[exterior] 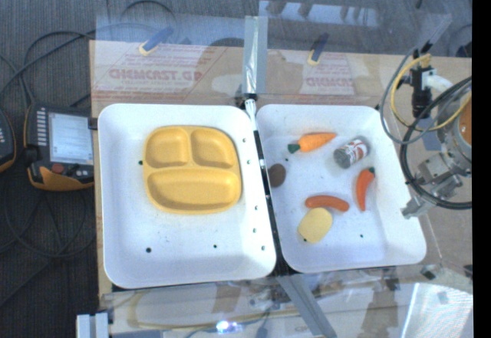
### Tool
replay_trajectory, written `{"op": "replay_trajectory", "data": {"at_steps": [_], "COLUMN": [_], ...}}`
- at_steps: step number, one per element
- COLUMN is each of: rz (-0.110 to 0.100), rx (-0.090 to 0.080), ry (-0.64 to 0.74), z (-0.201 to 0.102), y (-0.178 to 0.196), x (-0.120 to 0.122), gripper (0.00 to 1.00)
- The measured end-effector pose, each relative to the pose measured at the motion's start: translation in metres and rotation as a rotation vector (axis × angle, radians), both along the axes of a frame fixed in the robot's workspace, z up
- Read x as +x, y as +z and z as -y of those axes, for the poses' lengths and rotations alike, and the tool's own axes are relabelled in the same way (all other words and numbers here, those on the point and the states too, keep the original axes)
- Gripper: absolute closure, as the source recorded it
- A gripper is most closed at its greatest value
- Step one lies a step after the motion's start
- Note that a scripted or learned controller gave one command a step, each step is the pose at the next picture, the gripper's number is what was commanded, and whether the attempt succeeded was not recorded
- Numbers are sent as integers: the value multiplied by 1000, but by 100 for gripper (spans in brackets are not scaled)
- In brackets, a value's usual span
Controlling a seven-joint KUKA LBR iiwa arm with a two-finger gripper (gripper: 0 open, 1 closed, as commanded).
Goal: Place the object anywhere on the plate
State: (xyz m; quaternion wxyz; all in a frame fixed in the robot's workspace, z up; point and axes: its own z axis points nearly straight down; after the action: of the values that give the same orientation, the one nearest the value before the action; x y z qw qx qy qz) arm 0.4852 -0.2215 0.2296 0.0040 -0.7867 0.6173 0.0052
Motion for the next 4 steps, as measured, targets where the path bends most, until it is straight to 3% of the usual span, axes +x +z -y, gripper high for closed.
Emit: {"op": "replay_trajectory", "data": {"at_steps": [1,2,3,4], "rz": [-3,7,7,5], "rx": [-5,0,4,2], "ry": [134,573,848,921], "z": [-74,-22,-124,-193], "y": [-81,10,36,-17], "x": [-2,0,32,25], "gripper": [100,100,100,100]}}
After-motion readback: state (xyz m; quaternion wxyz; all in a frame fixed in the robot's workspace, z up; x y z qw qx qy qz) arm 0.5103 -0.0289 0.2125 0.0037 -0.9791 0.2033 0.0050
